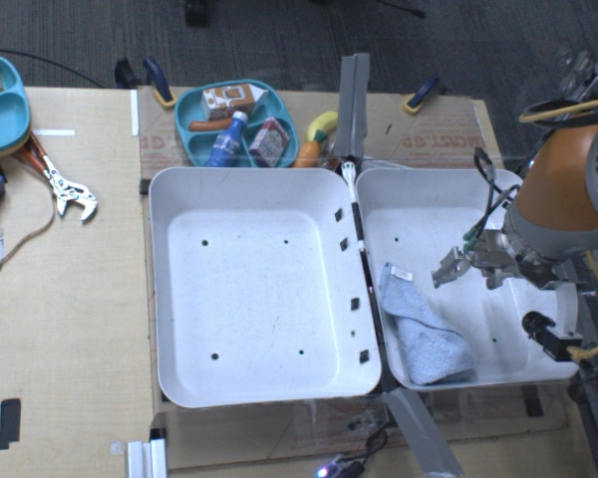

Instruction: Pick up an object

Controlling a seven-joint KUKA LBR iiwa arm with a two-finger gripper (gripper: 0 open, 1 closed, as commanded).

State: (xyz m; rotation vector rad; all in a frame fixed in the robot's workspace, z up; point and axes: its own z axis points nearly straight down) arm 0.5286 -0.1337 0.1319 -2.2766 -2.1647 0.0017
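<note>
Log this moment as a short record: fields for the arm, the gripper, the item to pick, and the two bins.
arm: reaches in from the right over the right bin
gripper: gripper above the right bin floor, up and right of the cloth
pick item: grey-blue cloth, crumpled, at the right bin's lower left
contact: cloth lies apart from the gripper
left bin: left bin, white

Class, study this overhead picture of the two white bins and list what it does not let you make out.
- Two-finger gripper, camera view: too small and blurred to tell its finger state.
- Crumpled blue-grey cloth in the right white bin: its folds hide anything beneath.
- Teal divided tray behind the bins: labels on its items are too small.
- Light-blue dish: cut by the left edge.
</note>
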